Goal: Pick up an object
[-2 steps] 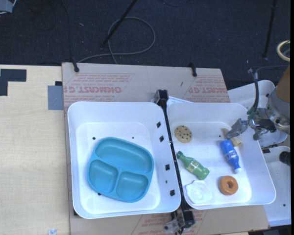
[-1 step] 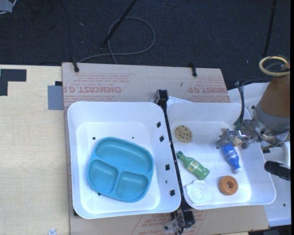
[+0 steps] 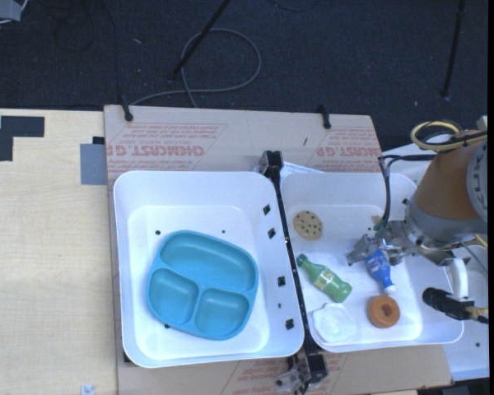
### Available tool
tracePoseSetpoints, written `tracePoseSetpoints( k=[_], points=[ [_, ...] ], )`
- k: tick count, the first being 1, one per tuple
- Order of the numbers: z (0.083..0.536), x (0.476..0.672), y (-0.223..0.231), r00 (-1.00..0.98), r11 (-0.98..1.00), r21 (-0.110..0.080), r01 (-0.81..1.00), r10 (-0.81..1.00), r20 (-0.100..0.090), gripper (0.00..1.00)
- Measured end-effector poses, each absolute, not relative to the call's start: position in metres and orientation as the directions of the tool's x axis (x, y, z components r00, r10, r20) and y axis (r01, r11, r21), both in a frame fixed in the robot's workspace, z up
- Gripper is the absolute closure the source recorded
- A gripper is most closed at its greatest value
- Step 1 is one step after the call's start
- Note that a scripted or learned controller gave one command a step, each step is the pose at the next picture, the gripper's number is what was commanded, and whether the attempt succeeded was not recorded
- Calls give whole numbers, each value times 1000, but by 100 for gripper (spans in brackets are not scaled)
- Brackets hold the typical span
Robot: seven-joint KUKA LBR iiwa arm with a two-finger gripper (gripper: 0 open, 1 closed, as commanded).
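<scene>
1. Blue tube (image 3: 379, 268) lies at the right of the right bin (image 3: 346, 189), directly under the gripper (image 3: 377, 252). By my read it's the likeliest pick target, since nothing else sits as close.
2. The arm (image 3: 445, 188) enters from the right edge of the frame and angles down to the tube. That looks like a grasp attempt at bin-floor level, but treat it as a guess.
3. Jaw state: you can't tell. The gripper's metal and the tube's upper end overlap into one cluttered patch, so it could be open, closed or gripping.
4. Contact is also unclear. The gripper and tube may be touching or the gripper may be just above (the slanted view doesn't separate them).
5. Other candidates in the right bin:
   - green bottle (image 3: 323, 278) lies on its side, centre-left
   - brown ring (image 3: 374, 313) is just below the tube
   - white lump (image 3: 336, 323) is at the bin's lower edge, too washed out against the white floor to identify
   - tan disc (image 3: 308, 225) is at upper left
6. Left bin (image 3: 189, 192) holds a blue plate (image 3: 202, 282), well away from the gripper.
</scene>
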State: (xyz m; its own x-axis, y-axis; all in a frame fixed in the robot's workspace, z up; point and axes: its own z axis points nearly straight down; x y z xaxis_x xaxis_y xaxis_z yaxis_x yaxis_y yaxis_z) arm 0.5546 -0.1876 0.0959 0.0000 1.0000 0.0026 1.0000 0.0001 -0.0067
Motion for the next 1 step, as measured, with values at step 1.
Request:
tracePoseSetpoints(
  k=[1],
  points=[
    [87, 554, -187, 3, -3, -4, 1000, 1000, 2, 0]
  ],
)
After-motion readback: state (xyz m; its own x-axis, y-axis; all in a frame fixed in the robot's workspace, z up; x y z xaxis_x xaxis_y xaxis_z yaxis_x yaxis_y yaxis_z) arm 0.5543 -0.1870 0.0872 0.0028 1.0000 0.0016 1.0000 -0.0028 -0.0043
